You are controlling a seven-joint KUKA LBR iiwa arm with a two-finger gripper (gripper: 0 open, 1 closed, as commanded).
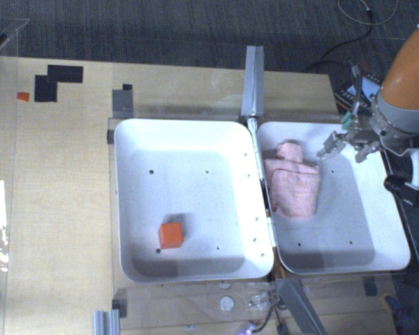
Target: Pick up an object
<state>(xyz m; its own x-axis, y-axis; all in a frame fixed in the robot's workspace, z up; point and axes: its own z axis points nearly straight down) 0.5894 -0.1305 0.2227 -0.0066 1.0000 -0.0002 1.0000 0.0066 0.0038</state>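
- Nearest the camera, an orange cube point(171, 235) sits in the left bin point(136, 187), toward its lower left part, well apart from the arm.
- Further back, a folded pink cloth point(293, 181) lies in the right bin point(377, 243), pressed against the wall shared by the 2 bins.
- Just beyond and to the right of the cloth, the pincer point(343, 144) hangs over the right bin's upper edge; its 2 fingers look spread apart with nothing between them (the detail is small, so this is a reading, not a certainty).
- The arm point(412, 75), with its orange band, reaches in from the right above the bench point(56, 187).
- Judging progress: nothing is lifted yet. The cloth is the near candidate; the descent, the closing and the lift all remain.
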